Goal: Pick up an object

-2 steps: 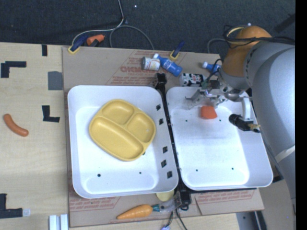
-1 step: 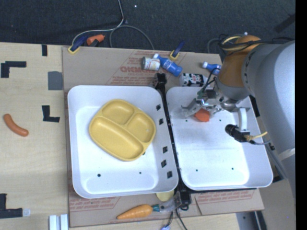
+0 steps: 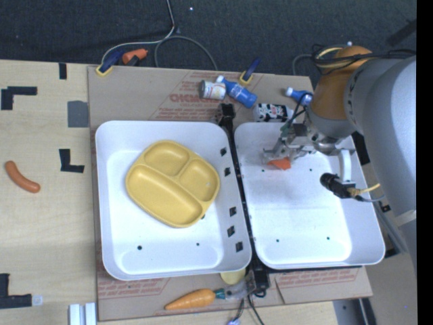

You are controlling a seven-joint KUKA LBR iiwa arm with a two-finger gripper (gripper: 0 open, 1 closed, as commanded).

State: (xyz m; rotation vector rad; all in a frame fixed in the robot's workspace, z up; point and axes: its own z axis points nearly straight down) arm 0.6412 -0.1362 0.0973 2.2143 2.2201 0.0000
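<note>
A small orange-red piece lies in the right bin, near its back left corner. My gripper hangs directly over that piece, very close to it or touching it; the view does not settle whether the piece is held. In the left bin rests a yellow divided plate.
Outside the bins: a toy carrot on the cardboard at the front, a sausage on the bench far left, a blue and white bottle behind the bins, and an orange clamp at the back left.
</note>
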